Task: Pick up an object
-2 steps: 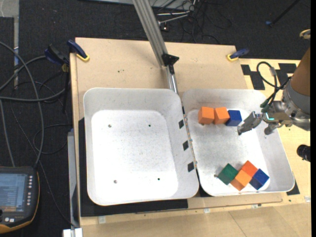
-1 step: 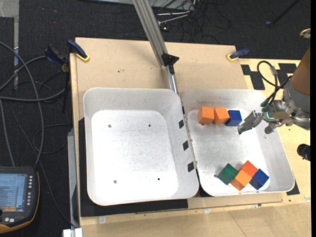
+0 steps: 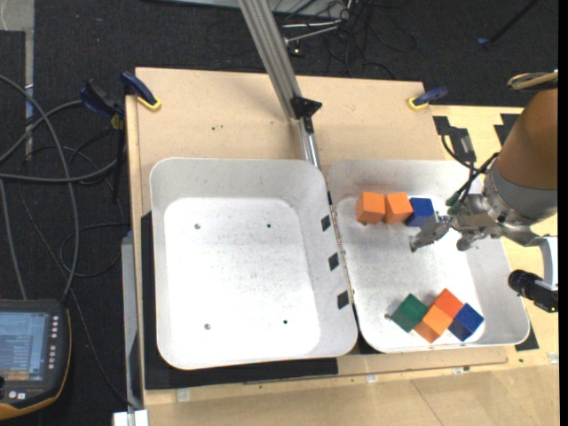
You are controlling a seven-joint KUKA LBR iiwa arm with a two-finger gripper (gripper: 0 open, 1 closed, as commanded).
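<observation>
We're looking down on a plywood bench (image 3: 231, 118) on dark carpet, two white bins side by side on it. Left bin (image 3: 235, 260) is sitting bare-floored. Right bin (image 3: 373, 264) is holding the blocks: two orange cubes (image 3: 384, 208) touching, with a blue block (image 3: 421, 210) just right of them along the far side; a green cube (image 3: 410, 311), two more orange blocks (image 3: 440, 313) and a blue cube (image 3: 465, 321) are clustering at the near side. Arm (image 3: 532, 162) is reaching in from the right, wrist angling down-left over the right bin. Gripper (image 3: 429, 232) is hanging just near-right of the far blue block, nothing visible between its fingers; we can't tell whether they're spread or pressed together.
</observation>
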